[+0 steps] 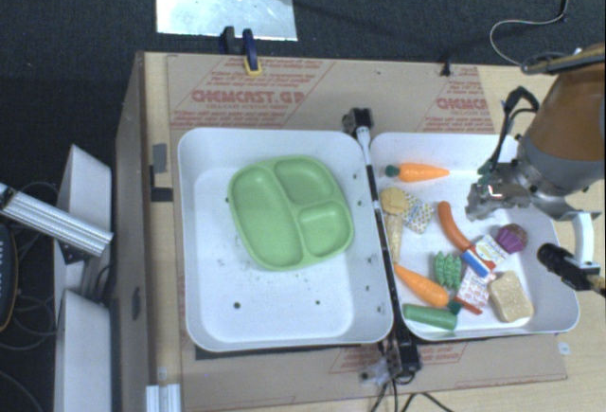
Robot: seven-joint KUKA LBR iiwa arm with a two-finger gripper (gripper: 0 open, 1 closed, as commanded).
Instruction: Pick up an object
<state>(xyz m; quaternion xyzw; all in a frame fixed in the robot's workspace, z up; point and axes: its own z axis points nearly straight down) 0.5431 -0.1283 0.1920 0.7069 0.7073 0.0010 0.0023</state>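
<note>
The right bin (559, 311) holds several toy foods. A carrot (421, 172) lies near its far edge and a tan waffle piece (397, 203) sits by the left wall. An orange sausage (453, 226) lies in the middle, with a purple item (511, 237) to its right. Nearer the front are a white and red packet (480, 258), a green leafy piece (445, 268), a second carrot (422, 284), a green cucumber (428, 314) and a tan bread slice (509, 296). My gripper (485, 198) hangs over the bin's right half, just up and right of the sausage, with nothing seen in it.
The left bin (218, 306) carries a green divided plate (292, 211). A black clamp (360, 124) sits where the bins meet at the far side. The grey and orange arm (568, 135) covers the right bin's far right corner.
</note>
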